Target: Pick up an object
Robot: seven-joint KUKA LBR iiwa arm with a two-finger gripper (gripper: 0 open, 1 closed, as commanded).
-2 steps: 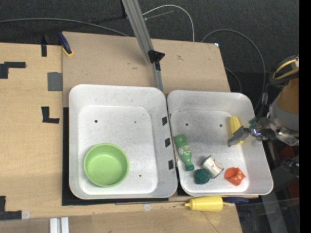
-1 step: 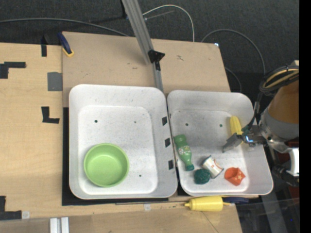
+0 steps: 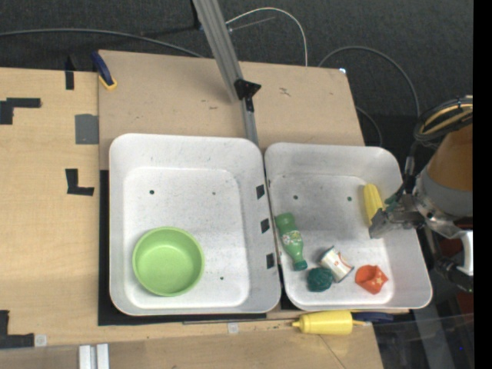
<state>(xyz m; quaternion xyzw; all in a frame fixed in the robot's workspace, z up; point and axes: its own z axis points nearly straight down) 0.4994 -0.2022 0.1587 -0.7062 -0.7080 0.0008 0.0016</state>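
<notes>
Grey two-finger gripper (image 3: 382, 223) sits low over the right-hand shallow white plastic bin (image 3: 323, 160), at its right wall, arm coming in from the right. Finger state: cannot tell, tips are dark and blurred against the bin wall, so no call on clenched or released, and nothing visibly between them. Closest object is the yellow corn-cob-shaped plastic toy (image 3: 372, 201), lying roughly upright in the view, just up-left of the gripper and touching or nearly touching it; can't resolve which. Below the gripper, near the bin's front right corner, a small red-orange plastic block (image 3: 370, 278). Down-left of the gripper: a small white cylindrical cup with a red stripe (image 3: 336, 261), tilted, and just beside it a dark green rounded lump (image 3: 320, 280). Further left, a green plastic bottle with a pale label (image 3: 290, 241) lies on its side near the bin's left wall. Well left of the gripper, the left-hand shallow white plastic bin (image 3: 184, 156) holds a lime-green round plastic bowl (image 3: 168, 261) in its front left corner. A yellow plastic bottle-like object (image 3: 326, 323) lies on the bench outside the bins, below-left of the gripper.
</notes>
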